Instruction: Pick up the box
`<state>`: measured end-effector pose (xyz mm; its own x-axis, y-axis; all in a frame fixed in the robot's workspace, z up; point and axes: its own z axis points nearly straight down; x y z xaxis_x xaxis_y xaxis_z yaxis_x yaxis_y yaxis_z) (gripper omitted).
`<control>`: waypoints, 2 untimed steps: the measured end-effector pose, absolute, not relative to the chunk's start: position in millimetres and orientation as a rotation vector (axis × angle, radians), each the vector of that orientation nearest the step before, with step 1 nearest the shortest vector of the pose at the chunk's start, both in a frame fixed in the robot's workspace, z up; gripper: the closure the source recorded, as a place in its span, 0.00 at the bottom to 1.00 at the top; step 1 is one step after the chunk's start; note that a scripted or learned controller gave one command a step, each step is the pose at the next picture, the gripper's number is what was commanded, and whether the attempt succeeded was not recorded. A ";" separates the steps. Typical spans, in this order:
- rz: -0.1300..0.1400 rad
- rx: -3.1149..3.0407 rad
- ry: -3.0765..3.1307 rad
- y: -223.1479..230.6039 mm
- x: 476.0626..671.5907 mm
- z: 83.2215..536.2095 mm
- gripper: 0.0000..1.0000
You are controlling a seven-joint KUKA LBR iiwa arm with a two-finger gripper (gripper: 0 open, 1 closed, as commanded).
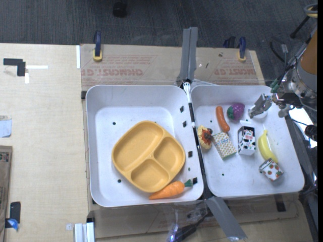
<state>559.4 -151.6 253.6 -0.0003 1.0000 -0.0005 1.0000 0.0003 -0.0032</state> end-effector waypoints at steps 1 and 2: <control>0.003 -2.067 -2.363 -105.9 517.8 180.4 0.00; 0.002 -1.901 -2.501 -74.5 580.8 191.0 0.00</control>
<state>580.8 -74.5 191.0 -0.2676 0.9635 -0.0010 0.9635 0.2676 -0.0009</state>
